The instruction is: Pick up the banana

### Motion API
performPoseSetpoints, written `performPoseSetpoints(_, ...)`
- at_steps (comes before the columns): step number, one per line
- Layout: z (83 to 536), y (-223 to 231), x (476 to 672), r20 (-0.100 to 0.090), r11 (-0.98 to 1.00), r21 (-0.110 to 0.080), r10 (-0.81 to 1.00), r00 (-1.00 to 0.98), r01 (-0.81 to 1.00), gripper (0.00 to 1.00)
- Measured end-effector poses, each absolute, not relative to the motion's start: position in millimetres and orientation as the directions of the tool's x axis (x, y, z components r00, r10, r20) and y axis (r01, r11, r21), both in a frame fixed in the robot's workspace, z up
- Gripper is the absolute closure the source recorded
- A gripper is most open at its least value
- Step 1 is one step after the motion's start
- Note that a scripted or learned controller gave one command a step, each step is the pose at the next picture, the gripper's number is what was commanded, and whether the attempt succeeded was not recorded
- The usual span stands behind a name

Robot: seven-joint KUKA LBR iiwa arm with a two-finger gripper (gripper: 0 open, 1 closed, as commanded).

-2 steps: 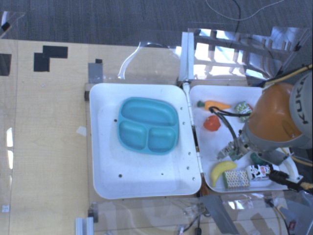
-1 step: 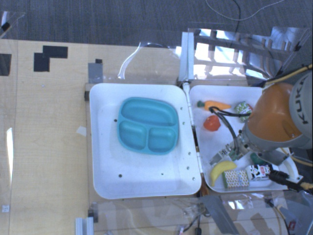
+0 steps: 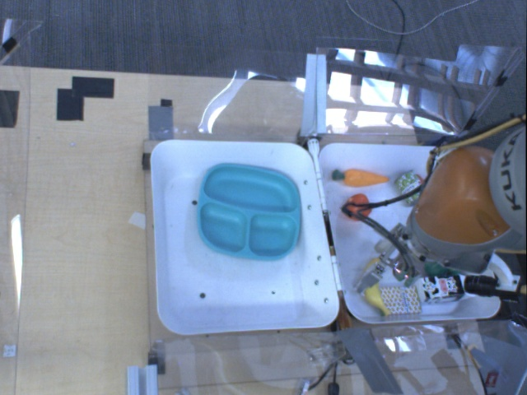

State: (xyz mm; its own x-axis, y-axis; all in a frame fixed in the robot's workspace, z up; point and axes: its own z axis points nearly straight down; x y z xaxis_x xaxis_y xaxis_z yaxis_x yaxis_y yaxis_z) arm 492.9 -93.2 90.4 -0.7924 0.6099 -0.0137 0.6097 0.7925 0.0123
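Low at five o'clock in the right shallow white plastic bin (image 3: 482, 309), my end effector (image 3: 385, 271) hovers just above the small yellow banana (image 3: 373, 297); whether it is apart or together, I cannot tell. Banana unlifted; grasp remains.

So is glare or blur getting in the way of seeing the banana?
Camera view: bright glare sits on the clear panels behind the bins, away from the banana; the image is soft overall, and the gripper overlaps the banana's upper end.
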Motion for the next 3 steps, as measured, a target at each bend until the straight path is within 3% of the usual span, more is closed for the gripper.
performPoseSetpoints(1, 102.8, -92.5, 495.9, -0.020, 0.792, 0.018, 0.611, -0.792, 0.610, 1.00)
performPoseSetpoints(2, 185.7, 6.6, 492.1, -0.005, 0.650, 0.006, 0.760, -0.650, 0.760, 1.00)
performPoseSetpoints(3, 185.5, 6.4, 492.0, -0.005, 0.650, 0.006, 0.760, -0.650, 0.760, 0.00)
